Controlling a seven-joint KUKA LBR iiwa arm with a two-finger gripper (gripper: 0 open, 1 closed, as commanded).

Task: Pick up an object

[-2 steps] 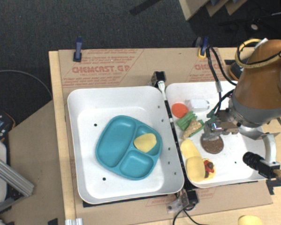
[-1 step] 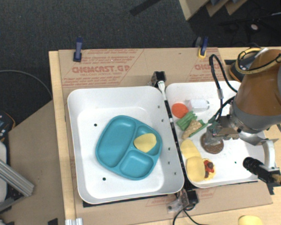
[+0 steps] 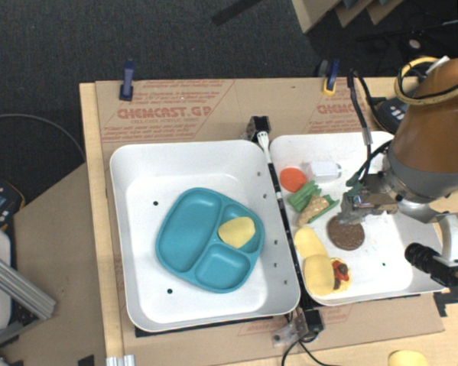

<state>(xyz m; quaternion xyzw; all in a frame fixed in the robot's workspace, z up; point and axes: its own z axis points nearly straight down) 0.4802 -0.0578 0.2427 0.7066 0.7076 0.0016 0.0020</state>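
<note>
Just above the brown disc point(image 3: 345, 234) hangs the pincer point(image 3: 358, 207)

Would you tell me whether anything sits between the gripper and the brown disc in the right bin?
Nothing visible does. The gripper hangs just above the brown disc; the green piece and yellow pieces lie to its left.

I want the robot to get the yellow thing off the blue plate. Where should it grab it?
Probably from straight above, with the fingers closing across the narrower middle of the yellow piece. It lies flat in one compartment of the blue divided plate, and the raised compartment walls beside it would likely block a sideways approach. Its top is open.
</note>
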